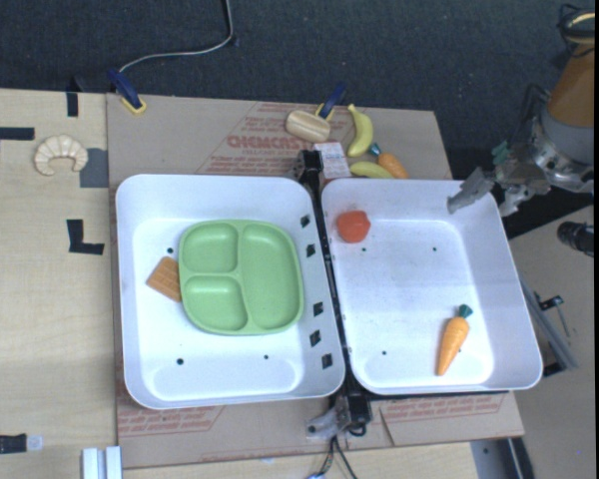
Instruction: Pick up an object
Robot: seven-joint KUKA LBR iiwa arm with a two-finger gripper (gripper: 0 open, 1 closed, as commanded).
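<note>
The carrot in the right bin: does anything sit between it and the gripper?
Nothing visible does. The gripper is at the right bin's far right corner; the carrot lies near the front right, with bare white floor between them. The red tomato-like object sits off to the left, out of that path.

camera view: overhead, slanted | faces bench | frames both white bins (pixel 130 267)

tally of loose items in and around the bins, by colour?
Orange: 3 (tomato, carrot, small carrot above the bins)
Yellow: 2 (bananas)
Green: 1 (plate)
Tan: 3 (cracker, bread roll, croissant)
Total: 9
</note>
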